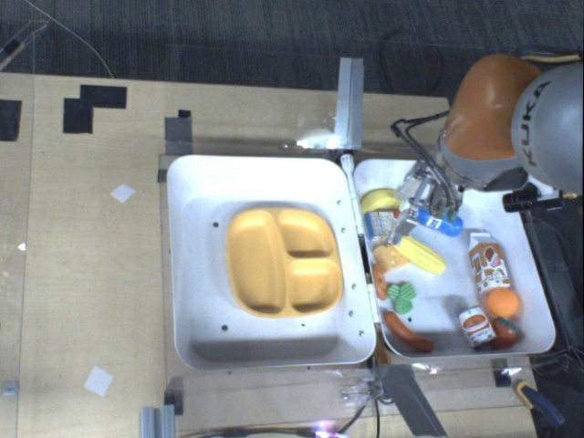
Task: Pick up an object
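- Hovering low in the right bin (538, 272), the gripper (412, 210) crowds a can (380, 210) near the dividing edge.
- Finger state: cannot tell.
- Left bin (192, 245) holds a yellow tray (283, 261), with open floor around it.

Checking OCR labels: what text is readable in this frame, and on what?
"KUKA": on the grey arm housing, letters running vertically, partly cut off.
Carton: red and white print, too blurred to read.
Small can: label too small to read.
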`<state>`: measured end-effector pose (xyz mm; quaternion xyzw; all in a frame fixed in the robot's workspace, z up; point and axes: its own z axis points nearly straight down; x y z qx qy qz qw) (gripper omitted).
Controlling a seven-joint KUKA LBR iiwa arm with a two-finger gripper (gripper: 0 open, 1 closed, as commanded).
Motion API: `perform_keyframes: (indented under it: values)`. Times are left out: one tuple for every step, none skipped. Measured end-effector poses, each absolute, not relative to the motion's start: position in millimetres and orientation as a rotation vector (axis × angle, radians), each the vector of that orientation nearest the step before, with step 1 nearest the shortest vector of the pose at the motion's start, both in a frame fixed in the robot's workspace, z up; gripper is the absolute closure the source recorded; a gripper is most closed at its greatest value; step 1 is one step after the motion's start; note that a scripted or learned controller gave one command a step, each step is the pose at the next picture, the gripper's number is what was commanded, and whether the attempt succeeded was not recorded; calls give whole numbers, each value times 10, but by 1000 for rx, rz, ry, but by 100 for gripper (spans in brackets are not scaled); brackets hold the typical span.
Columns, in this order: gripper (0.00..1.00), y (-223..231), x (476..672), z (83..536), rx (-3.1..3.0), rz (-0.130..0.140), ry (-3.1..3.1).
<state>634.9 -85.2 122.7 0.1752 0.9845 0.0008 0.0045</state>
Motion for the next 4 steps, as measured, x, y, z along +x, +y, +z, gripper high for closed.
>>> perform_keyframes:
  values:
    - [0, -1477, 6598, 967, 1170, 17, 2908]
    - [0, -1217, 6424, 1050, 1721, 10, 2617]
    - [0, -1435, 6683, 1210, 1757, 7, 2593]
    - [0, -1467, 6539, 971, 2173, 24, 2245]
